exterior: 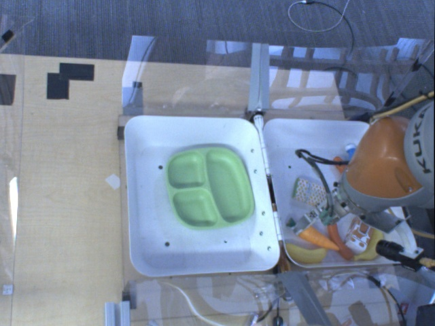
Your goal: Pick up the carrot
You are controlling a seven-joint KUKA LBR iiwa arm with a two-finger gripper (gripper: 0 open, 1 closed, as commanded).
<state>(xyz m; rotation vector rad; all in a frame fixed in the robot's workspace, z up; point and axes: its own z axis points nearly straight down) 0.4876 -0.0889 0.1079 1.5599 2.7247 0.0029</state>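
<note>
One carrot (318, 238), lying just below gripper (328, 211) and bit toward left bin, long axis running slantwise, thick end pointing at banana (306, 253). Can't tell gripper state from here, orange wrist blocks your view, nothing visibly held. Your next move: short drop, that's my guess. Count: two white bins, one green divided plate (207, 187) in far one, clutter packed around carrot.

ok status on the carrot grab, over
Gripper low in right bin, just above carrot. Carrot lying loose, not gripped. Banana and other clutter crowd it.
</note>
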